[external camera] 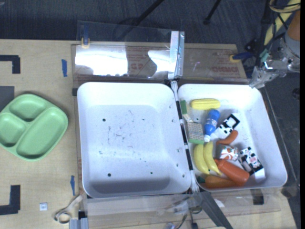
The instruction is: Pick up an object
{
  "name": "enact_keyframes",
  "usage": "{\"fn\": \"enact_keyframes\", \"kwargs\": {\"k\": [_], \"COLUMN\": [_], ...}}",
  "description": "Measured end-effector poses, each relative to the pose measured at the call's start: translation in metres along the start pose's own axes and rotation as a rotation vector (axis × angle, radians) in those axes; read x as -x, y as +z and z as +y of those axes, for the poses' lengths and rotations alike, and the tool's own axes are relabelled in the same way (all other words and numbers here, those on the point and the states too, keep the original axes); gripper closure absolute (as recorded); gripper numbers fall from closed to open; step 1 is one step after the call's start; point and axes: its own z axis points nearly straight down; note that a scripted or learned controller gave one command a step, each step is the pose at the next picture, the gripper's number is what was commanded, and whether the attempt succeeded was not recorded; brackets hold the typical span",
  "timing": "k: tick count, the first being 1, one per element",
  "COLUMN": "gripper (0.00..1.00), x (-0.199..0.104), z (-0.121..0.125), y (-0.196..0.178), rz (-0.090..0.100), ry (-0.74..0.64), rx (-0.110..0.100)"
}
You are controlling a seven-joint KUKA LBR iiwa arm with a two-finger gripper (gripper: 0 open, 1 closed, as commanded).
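On the bench's right bin (271, 128), a yellow corn cob (205, 103) lies lengthwise left-to-right; jaws' state unclear.

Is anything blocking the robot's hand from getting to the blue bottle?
Nothing visible does. The gripper sits beyond the right bin's far right corner, and the blue bottle lies uncovered among the toys, with bare bin floor between them.

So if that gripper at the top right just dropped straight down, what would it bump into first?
Probably the far right corner rim of the right bin, or the bench just outside it. The gripper hangs about over that corner, but depth is hard to judge.
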Motion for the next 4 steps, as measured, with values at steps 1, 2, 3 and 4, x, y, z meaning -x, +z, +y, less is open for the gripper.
{"fn": "enact_keyframes", "kwargs": {"k": [1,2,3,4], "gripper": [0.0,0.0,0.0,0.0], "x": [-0.001,-0.019,-0.029,-0.086], "z": [0.0,-0.015,-0.041,-0.007], "y": [0.0,-0.094,0.062,0.121], "rz": [0.0,0.002,0.005,0.006], "ry": [-0.001,-0.121,-0.231,-0.359], "rx": [0.0,-0.004,-0.005,-0.006]}}
